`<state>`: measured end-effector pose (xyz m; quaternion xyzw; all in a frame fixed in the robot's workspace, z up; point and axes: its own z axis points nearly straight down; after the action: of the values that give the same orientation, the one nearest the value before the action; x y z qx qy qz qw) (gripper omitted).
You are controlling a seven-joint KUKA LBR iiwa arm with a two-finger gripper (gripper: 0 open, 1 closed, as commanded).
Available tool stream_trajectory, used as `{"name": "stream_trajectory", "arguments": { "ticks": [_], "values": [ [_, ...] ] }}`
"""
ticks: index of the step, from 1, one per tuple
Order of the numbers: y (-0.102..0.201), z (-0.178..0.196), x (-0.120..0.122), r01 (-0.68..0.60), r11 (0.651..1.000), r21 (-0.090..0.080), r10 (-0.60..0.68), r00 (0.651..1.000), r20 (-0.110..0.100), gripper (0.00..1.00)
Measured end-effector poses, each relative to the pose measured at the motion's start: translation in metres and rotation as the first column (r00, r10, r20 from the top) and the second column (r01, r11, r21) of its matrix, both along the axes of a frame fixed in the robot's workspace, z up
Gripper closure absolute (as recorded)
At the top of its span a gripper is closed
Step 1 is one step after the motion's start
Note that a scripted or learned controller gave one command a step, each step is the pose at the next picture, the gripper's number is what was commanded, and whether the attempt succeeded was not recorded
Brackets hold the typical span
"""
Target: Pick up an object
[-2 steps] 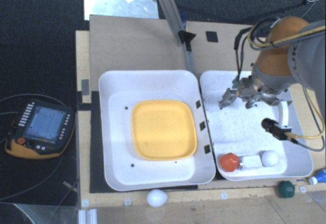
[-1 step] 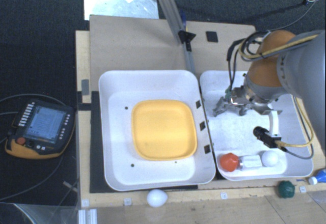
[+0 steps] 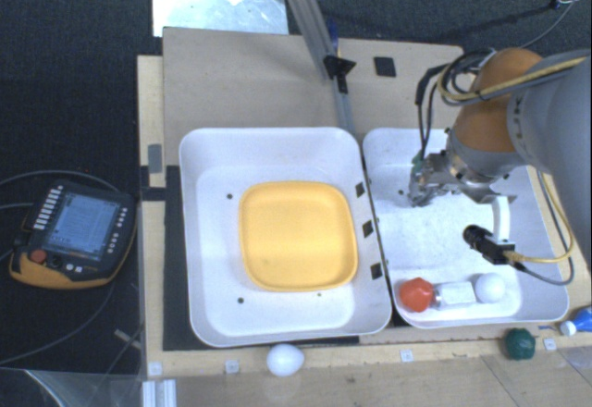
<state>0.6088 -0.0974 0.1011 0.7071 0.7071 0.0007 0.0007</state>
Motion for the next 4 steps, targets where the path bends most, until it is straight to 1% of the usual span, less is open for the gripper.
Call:
{"name": "stream_trajectory", "arguments": {
  "ticks": [1, 2, 3, 4],
  "values": [
    [0.002, 0.049, -0.008, 0.0, 1.0, 0.0, 0.0, 1.0, 0.002, 1.0],
    [-0.007, 0.108, -0.007, 0.0, 1.0, -0.001, 0.0, 1.0, 0.004, 1.0],
    [-0.003, 0.169, -0.01, -0.001, 1.0, 0.0, 0.001, 1.0, 0.004, 1.0],
    [-0.003, 0.178, -0.009, -0.001, 1.0, 0.0, 0.001, 1.0, -0.001, 1.0]
  ]
}}
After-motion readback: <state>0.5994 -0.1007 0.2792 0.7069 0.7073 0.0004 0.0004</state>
